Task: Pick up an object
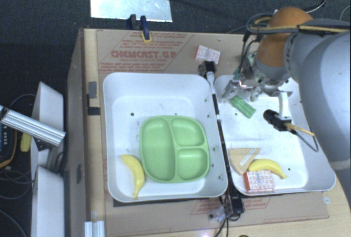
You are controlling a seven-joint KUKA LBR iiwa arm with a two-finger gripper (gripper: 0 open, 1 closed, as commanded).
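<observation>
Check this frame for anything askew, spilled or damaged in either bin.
Nothing looks spilled or broken. The green divided plate sits flat in the left bin with a banana beside it. In the right bin, a second banana, a red-patterned box and a green object lie loose, none over the rims.

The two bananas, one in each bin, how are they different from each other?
The left-bin banana lies nearly top to bottom beside the green divided plate; the right-bin banana lies nearly crosswise. The left-bin banana sits near the front left corner of its bin, while the right-bin banana sits near its bin's front wall, between a tan card and a red-and-white box. Both are yellow, curved and lie flat.
</observation>
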